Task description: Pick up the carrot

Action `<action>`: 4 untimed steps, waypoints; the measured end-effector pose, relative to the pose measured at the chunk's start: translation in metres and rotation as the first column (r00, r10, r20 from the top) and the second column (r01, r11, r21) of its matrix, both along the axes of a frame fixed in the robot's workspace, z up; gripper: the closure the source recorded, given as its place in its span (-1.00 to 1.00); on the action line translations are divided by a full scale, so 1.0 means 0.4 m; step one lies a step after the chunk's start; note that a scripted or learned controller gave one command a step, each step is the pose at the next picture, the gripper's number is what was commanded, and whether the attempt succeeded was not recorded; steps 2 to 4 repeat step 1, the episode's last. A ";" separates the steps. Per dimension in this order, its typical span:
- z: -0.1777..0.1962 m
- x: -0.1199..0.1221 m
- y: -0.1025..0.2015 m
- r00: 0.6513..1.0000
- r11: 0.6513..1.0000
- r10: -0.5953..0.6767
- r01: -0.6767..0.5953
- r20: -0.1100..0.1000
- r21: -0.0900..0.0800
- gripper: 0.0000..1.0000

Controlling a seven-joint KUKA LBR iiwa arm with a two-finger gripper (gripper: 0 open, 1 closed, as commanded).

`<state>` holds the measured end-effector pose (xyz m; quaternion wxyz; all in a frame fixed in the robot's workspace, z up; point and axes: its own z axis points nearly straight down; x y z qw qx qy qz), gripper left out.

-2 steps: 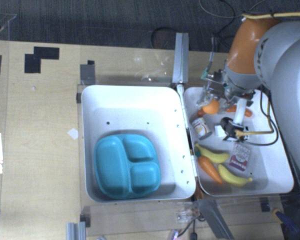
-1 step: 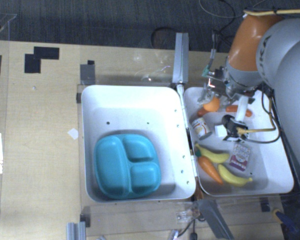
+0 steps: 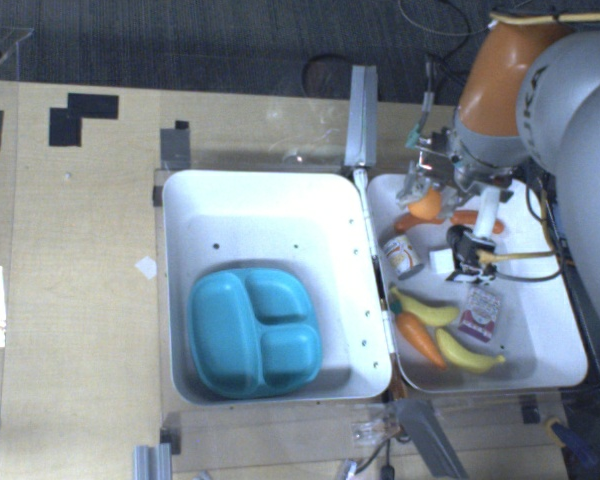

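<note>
Pale wooden bench, two bins; gripper hovers, grip state unclear.
Orange tapered carrot lies touching yellow bananas; they could get snagged instead.

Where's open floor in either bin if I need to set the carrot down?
Left bin: bare floor along its far half, behind the blue tray, and a strip to the tray's right. Right bin: crowded; carrot, bananas, can, packet and gripper leave a patch at its near right corner.
</note>
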<state>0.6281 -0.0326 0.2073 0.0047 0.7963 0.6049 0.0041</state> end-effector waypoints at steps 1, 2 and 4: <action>0.028 0.003 0.003 1.000 1.000 0.009 -0.009 0.004 -0.001 1.00; 0.028 0.003 0.003 1.000 1.000 0.009 -0.009 0.004 -0.001 1.00; 0.028 0.003 0.003 1.000 1.000 0.009 -0.009 0.004 -0.001 1.00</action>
